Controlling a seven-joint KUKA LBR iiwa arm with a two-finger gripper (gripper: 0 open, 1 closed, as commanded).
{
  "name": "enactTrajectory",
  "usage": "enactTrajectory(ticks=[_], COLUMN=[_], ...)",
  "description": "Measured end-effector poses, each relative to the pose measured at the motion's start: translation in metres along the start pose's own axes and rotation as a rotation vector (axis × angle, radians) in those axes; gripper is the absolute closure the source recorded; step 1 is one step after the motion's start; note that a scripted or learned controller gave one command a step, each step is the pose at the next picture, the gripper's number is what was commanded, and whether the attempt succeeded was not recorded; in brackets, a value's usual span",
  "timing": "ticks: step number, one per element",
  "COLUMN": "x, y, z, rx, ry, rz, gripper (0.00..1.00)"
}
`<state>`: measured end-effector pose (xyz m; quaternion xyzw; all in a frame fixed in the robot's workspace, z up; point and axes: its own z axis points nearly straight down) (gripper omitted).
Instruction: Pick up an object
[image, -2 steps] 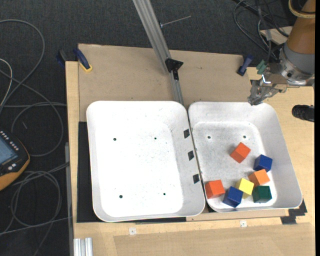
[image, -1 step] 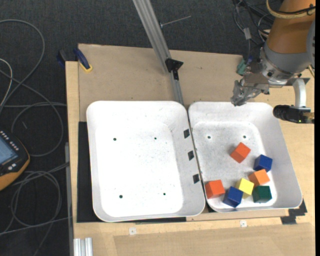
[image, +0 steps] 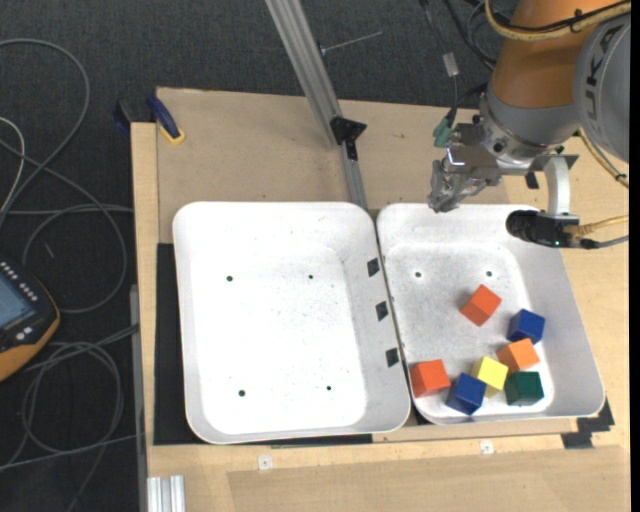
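Orange, blue, yellow and green cubes crowd the near end of the right bin (image: 560, 290), while the gripper (image: 446, 193) hangs over that bin's far left rim, well apart from them; whether it is apart or together cannot be told. One orange cube (image: 481, 305) sits alone toward the bin's middle, free on all sides. It looks small, rigid and light, with flat, probably smooth faces, so it should be taken squarely across two opposite sides. The left bin (image: 200, 300) lies beside it on the desk (image: 250, 130).
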<state>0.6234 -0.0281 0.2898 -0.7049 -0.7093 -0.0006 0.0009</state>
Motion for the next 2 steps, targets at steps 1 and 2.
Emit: enactTrajectory(ticks=[1, 2], x=[0.053, 0.108], y=[-0.009, -0.008], z=[0.02, 0.039], rx=[0.003, 0.003], ry=[0.0, 0.0], rz=[0.0, 0.001], gripper=[1.0, 1.0])
